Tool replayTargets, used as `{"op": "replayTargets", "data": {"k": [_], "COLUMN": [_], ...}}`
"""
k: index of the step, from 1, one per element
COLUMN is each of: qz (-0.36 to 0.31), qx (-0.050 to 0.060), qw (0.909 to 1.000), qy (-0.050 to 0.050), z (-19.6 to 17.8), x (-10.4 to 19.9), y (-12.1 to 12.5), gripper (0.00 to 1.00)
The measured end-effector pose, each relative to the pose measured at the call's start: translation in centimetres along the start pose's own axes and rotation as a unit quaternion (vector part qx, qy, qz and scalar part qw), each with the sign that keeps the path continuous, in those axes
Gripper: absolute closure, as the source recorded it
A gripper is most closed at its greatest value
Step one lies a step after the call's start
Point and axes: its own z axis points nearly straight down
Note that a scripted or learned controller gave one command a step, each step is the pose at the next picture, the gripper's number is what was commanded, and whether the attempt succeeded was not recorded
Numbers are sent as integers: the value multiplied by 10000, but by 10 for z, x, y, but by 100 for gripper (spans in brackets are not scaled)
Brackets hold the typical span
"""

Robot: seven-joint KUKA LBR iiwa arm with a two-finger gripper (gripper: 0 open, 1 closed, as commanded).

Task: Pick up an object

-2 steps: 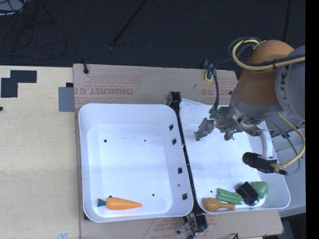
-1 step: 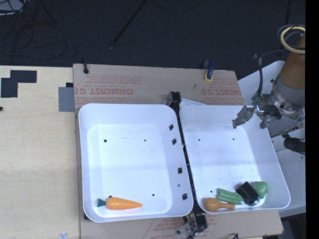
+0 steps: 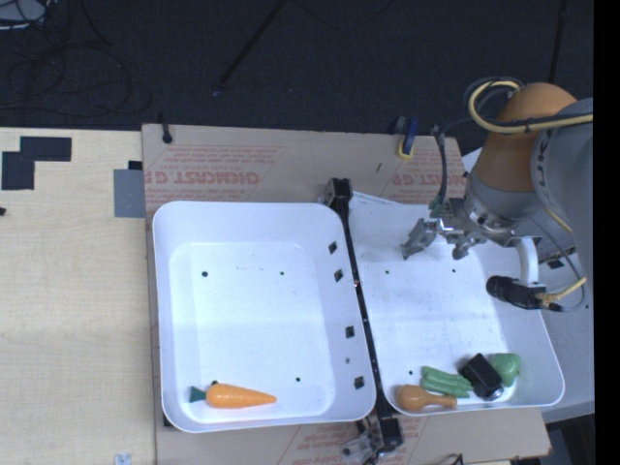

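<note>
Camera view. 2 white bins side by side.

Left bin: 1 orange carrot lying at the near edge.

Right bin: 1 cluster at the near edge, made up of a tan pear-shaped piece, a green pod, a black block and a green piece.

Gripper: over the far part of the right bin, fingers spread apart, nothing between them, well apart from every object.

Progress, as judged: nothing picked; selection, descent, grasp and lift all remain.

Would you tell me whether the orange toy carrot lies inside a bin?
Inside: the orange toy carrot lies flat on the left white bin's floor, near its front wall.
</note>
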Motion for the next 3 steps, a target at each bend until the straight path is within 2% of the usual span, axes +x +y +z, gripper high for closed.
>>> {"op": "replayTargets", "data": {"k": [1,2,3], "qz": [-14,-8,-13], "qx": [-28,-3,-32], "qw": [10000,10000,10000], "qy": [-2,-7,1], "z": [-52,-59,-116], "x": [68,65,121], "y": [12,11,12], "gripper": [0,100,100]}}
